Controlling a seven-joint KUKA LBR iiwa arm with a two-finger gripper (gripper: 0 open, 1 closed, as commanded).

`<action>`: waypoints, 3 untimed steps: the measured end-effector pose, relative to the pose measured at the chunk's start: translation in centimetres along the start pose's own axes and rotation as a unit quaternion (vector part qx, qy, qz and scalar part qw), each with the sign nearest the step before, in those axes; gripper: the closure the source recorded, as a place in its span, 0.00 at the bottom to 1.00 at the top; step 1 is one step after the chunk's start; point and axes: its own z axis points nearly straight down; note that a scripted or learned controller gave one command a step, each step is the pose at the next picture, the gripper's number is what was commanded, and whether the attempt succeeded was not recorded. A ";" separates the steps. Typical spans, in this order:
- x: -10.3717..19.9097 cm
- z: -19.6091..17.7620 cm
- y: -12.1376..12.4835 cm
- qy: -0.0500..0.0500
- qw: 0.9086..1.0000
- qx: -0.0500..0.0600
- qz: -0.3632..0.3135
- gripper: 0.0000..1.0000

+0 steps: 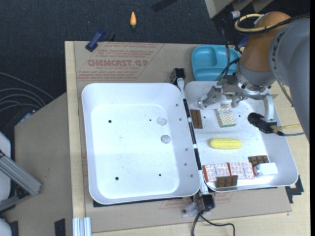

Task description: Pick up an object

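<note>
You see gripper (222, 98) low in right bin (283, 154), fingers spread, nothing between them. Checkered packet (226, 117) just below, on bin floor. Pick not yet made; grasp and lift remain.

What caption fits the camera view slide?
Gripper above a small patterned packet in the right bin, near a yellow corn cob.

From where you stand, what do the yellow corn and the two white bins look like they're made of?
The corn looks like moulded plastic, a toy: even yellow with a soft sheen. The left bin and the right bin look like thin formed plastic, smooth and slightly glossy, with rounded corners and rolled rims. I can't be sure from a picture.
</note>
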 end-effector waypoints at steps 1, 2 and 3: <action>-0.5 2.5 -2.4 0.000 1.000 0.002 0.001 0.00; -3.5 -5.0 -6.9 -0.001 1.000 0.000 0.001 0.00; -2.7 5.0 -0.3 0.001 1.000 0.003 0.000 0.00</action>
